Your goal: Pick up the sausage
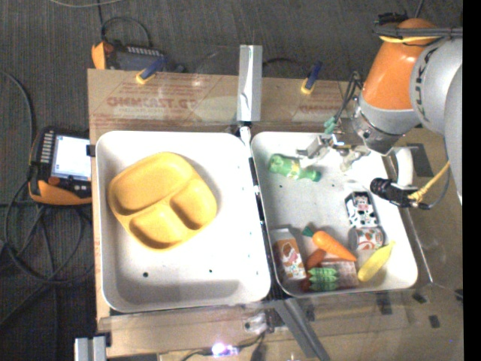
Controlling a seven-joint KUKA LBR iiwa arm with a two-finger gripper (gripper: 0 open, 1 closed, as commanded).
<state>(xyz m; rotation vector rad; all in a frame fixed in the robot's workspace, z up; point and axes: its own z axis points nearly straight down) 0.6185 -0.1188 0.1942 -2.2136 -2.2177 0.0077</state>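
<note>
The sausage (315,259), a short red-brown piece, lies near the front of the right bin (331,194). It sits between a small printed carton (288,258) and an orange carrot (335,245), which partly covers it. My gripper (331,151) hangs over the bin's back part, well behind the sausage. Its fingers are spread open with nothing between them. Just left of and below the gripper lies a green toy vegetable (291,167).
The left bin (225,262) holds a yellow divided plate (162,198). The right bin also holds a black-and-white carton (360,208), a can (367,238), a yellow banana (376,262) and a green and brown packet (331,277). Bare floor shows at the right bin's middle.
</note>
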